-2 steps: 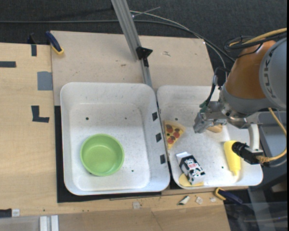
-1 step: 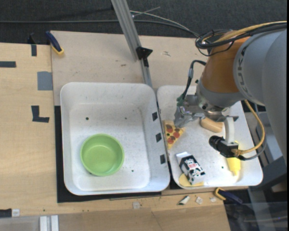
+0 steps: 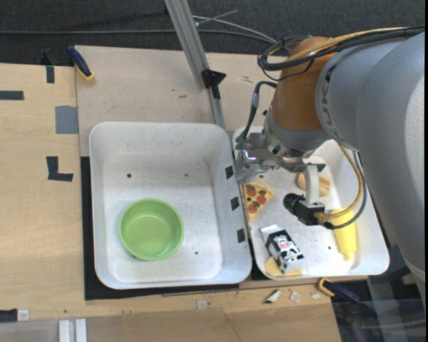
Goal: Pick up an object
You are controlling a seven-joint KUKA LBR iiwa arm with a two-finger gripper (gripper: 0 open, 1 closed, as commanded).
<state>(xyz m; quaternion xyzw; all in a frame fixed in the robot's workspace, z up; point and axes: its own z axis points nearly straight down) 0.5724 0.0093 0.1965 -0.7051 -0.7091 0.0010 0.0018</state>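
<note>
Pincer: I can't tell its state.
Pizza: looks light, flat; I'd pinch its edge.

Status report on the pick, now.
Gripper low over right bin, jaws unreadable. Pizza slice just beneath, not held. Green bowl alone in left bin.

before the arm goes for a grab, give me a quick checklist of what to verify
1. Gripper over the right bin: ok, at its left edge.
2. Target beneath: ok, pizza slice lies just below it.
3. Anything held already: cannot tell.
4. Neighbours apart from the slice: ok, milk carton and banana lie apart.
5. Room beside the bin wall: not ok, the slice lies close to it.
6. Green bowl out of the way: ok, in the left bin.
</note>
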